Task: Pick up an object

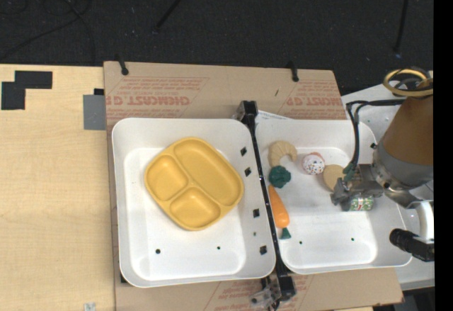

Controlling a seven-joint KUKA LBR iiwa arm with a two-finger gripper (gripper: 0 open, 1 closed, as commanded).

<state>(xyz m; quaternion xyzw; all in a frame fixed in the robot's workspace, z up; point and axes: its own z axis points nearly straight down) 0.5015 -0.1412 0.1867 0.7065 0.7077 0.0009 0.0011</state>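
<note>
My gripper (352,194) is down at the right side of the right bin (318,249), with the grey and orange arm reaching in from the right. Just to its left, touching or nearly touching it, lies a tan round piece (331,176). A small greenish item (363,203) shows under the gripper's right side, and I cannot tell whether it is held. Further left lie a white ball with red spots (313,164), a tan croissant-shaped toy (282,152), a dark green toy (280,176) and an orange carrot (279,209).
The left bin (134,232) holds a yellow divided plate (194,182). A black divider (259,189) runs between the two bins. Cardboard lies under both bins, and a wooden bench top extends to the left.
</note>
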